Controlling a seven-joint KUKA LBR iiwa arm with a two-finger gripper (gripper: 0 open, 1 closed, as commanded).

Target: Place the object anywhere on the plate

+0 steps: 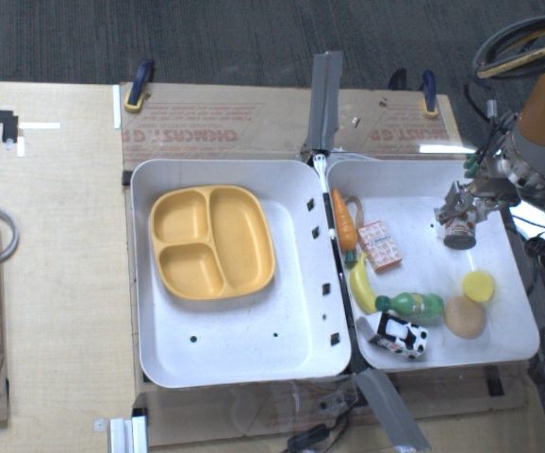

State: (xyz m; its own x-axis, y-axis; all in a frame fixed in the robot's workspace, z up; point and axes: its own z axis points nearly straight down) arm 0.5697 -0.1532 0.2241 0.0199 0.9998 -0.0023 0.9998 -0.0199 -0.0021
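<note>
bench with two white bins (159, 347), yellow plate (213, 242) left, carrot (344, 220), banana (361, 286) right

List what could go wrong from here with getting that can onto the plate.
1. The gripper is at a small can near the right bin's far wall; whether the can is actually caught is unclear, so it may slip or stay behind.
2. The yellow plate lies in the left bin, across the raised divider; a low carry could clip it.
3. The plate has three compartments; a can landing on a ridge might tip and roll.
</note>
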